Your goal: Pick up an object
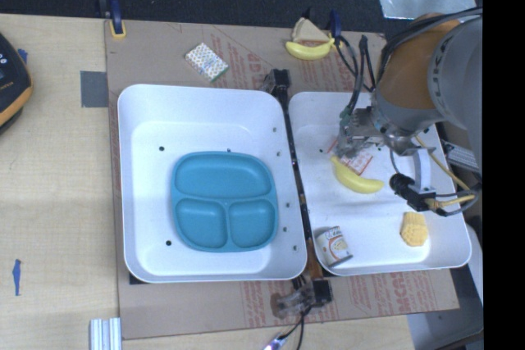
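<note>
In the right bin (316,115) lies a yellow banana (356,178) near the middle. My gripper (354,145) hangs just above the banana's upper end, under the grey and orange arm (422,78). A yellow corn-like piece (414,229) rests at the bin's right side. A small white carton (334,245) sits at the bin's front left corner. Something red and white shows under the gripper, mostly hidden.
The left bin (139,176) holds a blue divided plate (223,201). Outside the bins, a second banana with a sandwich piece (309,42) and a small patterned packet (206,61) lie on the cardboard at the back. Cables run along the arm's right side.
</note>
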{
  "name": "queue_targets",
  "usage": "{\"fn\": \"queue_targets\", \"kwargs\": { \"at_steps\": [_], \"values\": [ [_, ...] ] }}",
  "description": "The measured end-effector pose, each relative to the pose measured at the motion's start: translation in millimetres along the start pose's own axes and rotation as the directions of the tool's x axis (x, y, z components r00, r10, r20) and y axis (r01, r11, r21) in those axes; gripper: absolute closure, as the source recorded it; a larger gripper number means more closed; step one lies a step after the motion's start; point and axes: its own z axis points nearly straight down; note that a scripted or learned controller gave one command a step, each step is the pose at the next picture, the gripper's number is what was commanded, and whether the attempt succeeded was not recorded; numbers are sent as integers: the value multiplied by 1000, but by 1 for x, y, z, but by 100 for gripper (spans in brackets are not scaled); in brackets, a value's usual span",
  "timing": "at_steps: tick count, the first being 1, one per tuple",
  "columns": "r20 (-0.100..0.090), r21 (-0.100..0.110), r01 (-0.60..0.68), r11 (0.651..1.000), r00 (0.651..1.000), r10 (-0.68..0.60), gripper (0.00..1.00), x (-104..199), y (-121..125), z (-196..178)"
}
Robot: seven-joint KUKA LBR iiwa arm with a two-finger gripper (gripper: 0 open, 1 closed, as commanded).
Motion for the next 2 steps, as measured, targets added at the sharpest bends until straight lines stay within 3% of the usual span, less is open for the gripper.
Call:
{"fn": "queue_targets", "kwargs": {
  "at_steps": [1,2],
  "values": [
    [0,0,1,1000,1000,-1,0,0,0,0],
    [-5,1,-2,1000,1000,2,0,-12,-21,22]
  ]
}}
